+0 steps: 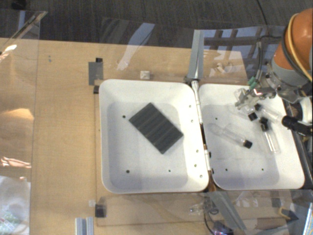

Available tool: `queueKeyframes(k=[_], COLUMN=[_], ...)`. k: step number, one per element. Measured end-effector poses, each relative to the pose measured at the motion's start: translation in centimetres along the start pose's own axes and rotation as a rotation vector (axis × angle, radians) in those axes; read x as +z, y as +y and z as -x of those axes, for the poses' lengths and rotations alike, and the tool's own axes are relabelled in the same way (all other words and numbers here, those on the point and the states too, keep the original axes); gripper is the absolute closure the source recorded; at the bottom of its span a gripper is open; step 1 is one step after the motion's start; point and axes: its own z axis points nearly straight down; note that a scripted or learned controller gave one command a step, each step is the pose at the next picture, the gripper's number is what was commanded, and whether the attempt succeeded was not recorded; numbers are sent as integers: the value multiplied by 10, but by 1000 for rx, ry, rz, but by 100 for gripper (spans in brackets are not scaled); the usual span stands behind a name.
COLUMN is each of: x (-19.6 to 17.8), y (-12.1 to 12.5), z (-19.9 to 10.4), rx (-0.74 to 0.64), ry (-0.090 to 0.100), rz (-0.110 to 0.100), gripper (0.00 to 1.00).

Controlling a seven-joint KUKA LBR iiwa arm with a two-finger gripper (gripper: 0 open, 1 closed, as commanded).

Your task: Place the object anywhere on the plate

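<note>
A clear tube with a black cap [234, 136] lies flat in the right bin [254, 180], long axis diagonal, cap toward the lower right. The dark ribbed plate [156, 128] sits tilted in the left bin [146, 180]. The gripper [254, 101] hovers near the right bin's upper edge; whether its jaws are spread or pressed together, I cannot tell

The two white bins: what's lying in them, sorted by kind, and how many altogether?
Dark grey ribbed plate, left bin: 1
Clear tubes with black caps, right bin: 3, as far as I can tell ()
Total: 4
</note>
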Motion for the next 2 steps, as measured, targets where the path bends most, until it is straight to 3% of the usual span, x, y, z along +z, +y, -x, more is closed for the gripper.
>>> queueKeyframes(k=[1, 2], x=[5, -30], y=[53, 54], z=[40, 43], rx=[-45, -35], ry=[0, -1], rz=[-4, -3], gripper=[100, 100])
